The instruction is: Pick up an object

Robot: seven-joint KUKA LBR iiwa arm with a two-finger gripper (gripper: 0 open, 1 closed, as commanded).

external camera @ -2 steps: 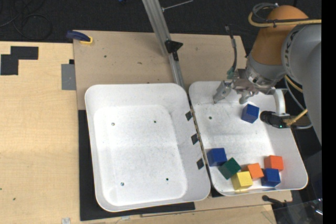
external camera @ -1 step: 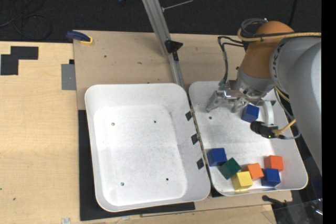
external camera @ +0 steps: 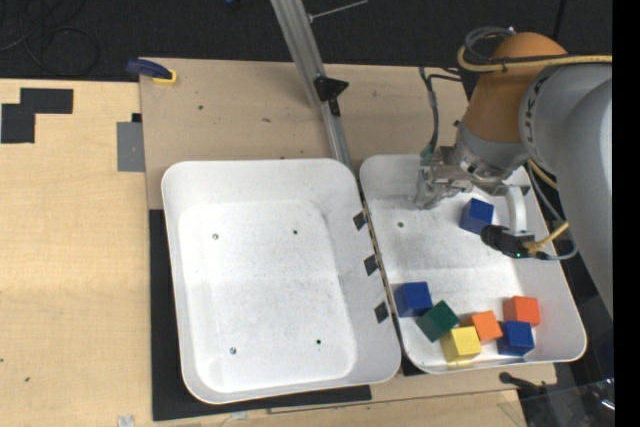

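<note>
— Fingers (external camera: 437, 187): low over the far end of the right bin (external camera: 560, 340), pointing down at bare floor; spread or clenched, cannot tell (too small and shadowed under the wrist).

— Holding anything?

— Nothing visible between them. Judged from that: pick not yet done, every block still lying in the bin.

— Near to far, then?

— Nearest the front rim: yellow block (external camera: 462, 343), touching green block (external camera: 437, 320); blue block (external camera: 517, 337) at the right, orange block (external camera: 486, 324) between. Just behind: red-orange block (external camera: 524, 309) and a second blue block (external camera: 412, 297). Farther back, apart from the cluster: lone blue block (external camera: 477, 213), just beside the wrist, likeliest target (a guess). Left bin (external camera: 190, 185) alongside on the table (external camera: 240, 105).

— Left to do?

— Close on a block, lift clear.

— Hidden?

— Fingertips themselves; bin's far right corner, behind the arm (external camera: 500, 105).
</note>
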